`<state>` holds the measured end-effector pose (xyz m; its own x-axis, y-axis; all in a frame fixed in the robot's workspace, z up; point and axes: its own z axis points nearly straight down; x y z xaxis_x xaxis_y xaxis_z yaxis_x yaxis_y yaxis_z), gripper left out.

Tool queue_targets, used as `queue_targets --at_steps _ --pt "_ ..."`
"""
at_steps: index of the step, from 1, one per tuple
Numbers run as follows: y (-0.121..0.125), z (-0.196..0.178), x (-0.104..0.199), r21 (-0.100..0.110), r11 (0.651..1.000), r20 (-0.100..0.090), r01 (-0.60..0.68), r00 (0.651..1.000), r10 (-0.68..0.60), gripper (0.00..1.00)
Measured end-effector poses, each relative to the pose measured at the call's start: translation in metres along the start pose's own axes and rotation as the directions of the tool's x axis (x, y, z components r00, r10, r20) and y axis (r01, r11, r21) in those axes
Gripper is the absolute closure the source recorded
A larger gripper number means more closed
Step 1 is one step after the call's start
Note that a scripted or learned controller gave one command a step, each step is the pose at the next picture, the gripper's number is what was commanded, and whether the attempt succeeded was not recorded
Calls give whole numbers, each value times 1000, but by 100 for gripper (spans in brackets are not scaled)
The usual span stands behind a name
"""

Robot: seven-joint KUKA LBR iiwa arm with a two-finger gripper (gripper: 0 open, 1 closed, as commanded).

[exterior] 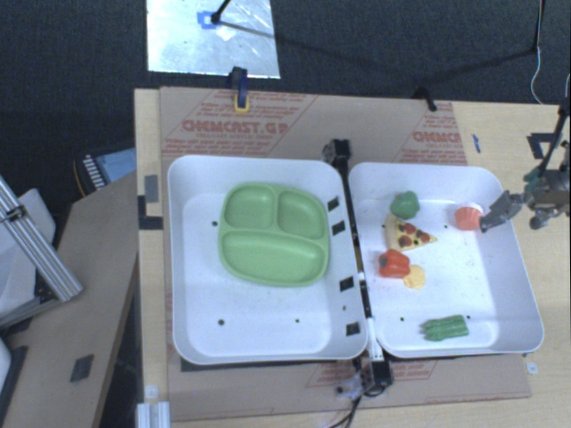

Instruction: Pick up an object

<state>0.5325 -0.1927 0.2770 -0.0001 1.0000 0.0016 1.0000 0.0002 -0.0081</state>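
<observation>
Hand (496, 213) hovering at the right rim of the right bin (513, 279), just beside the small orange-red piece (467, 218), fingers too blurry to tell spread or pressed together. Same bin: green round piece (404, 205), pizza slice (408, 234), red pepper (393, 262), yellow bit (414, 277), green veg (444, 327). Left bin (192, 319) carrying a green divided plate (273, 234).

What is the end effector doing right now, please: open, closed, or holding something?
End effector: cannot be told whether open or closed; it sits at the right bin's far right edge, just beside the orange piece, with nothing visibly held.
</observation>
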Motion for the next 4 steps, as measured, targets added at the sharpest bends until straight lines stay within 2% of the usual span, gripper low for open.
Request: queue_targets --at_steps 1,3,4 --pt "2 -5 1 -9 1000 2 3 1000 -3 0" --pt "12 84 -9 -6 1000 2 1 1000 -1 0" --pt "13 146 -13 -5 1000 1 1 1000 -1 0"
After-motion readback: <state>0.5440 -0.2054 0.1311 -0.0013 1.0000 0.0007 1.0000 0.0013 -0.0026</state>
